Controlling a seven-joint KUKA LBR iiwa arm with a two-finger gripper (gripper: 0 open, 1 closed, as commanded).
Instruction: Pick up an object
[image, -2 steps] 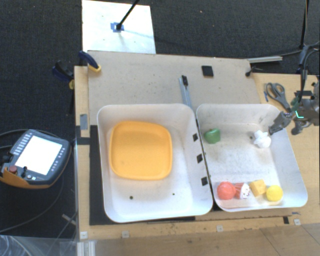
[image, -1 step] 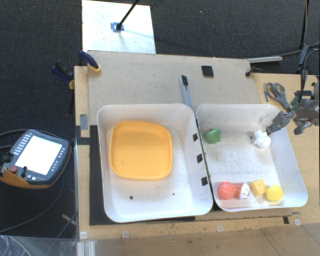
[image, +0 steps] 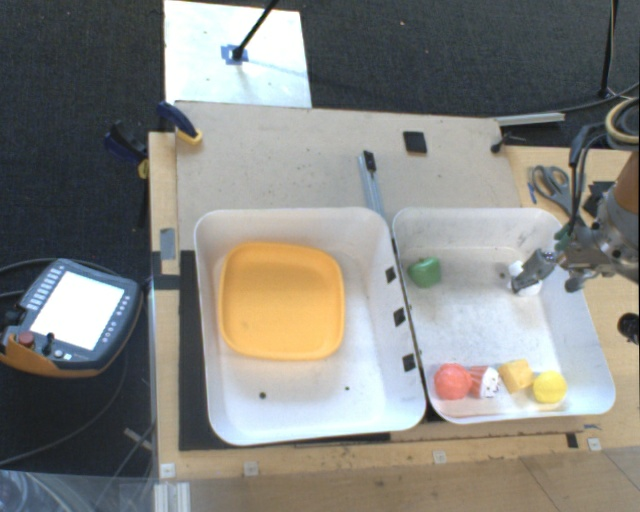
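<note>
Nearest you, along the front wall of the right bin (image: 600, 395), lay a row of small pieces: a red ball (image: 452, 381), a white die-like piece (image: 489, 382), a yellow-orange block (image: 516, 375) and a yellow ball (image: 549, 387), all close together; any of them would have served as the object to pick. Farther back, near the bin's left wall, sat a green piece (image: 425, 271), well apart from the row. The left bin (image: 215, 400) held an orange plate (image: 282, 300). At the right bin's far right side, the hand (image: 531, 274) hovered low, with something white at its tip; you could not tell whether it was open or closed, or gripping anything. I judged the step to be the reach toward a grasp; your next move called for a clean descent onto one piece and a firm closing. No brand or legible writing was readable anywhere; the pendant (image: 68, 318) beyond the tabletop's left edge showed a blank bright screen.
</note>
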